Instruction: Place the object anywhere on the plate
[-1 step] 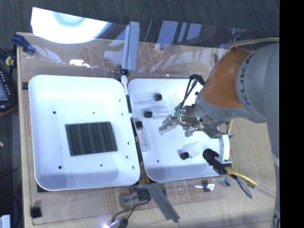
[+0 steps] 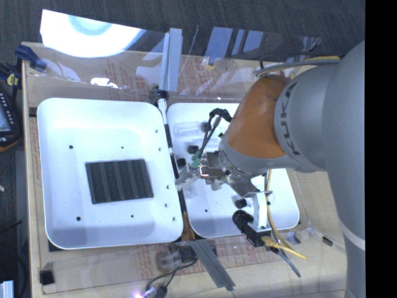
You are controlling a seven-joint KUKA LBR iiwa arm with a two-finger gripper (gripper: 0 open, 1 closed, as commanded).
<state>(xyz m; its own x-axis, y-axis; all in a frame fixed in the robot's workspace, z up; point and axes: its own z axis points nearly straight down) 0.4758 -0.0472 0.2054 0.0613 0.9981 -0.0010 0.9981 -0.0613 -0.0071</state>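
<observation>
A: Where is the object now?

B: I think it is the small green piece (image 2: pixel 195 160) in the right bin (image 2: pixel 285 219), close to the bin's left wall and about halfway along it. It is just beside the gripper (image 2: pixel 198 169). I cannot tell for sure that it is the object and not a part of the tool.

A: Does the gripper hold it?

B: That I cannot tell. The arm (image 2: pixel 273 126) covers much of this bin, and whether the gripper is open or closed is not visible.

A: And the plate?

B: The plate (image 2: pixel 119 180) is the dark ribbed rectangle in the middle of the left bin (image 2: pixel 62 117), well apart from the object, with the wall between the two bins in the way.

A: How will the object handle?

B: It looks small, so probably light and easy to lose (a small thing slips out quickly). I would take it across its narrow side, from above, because the left wall leaves little room. There is also a clear thing (image 2: pixel 184 130) toward the far left corner of the right bin, which could be bumped.
</observation>
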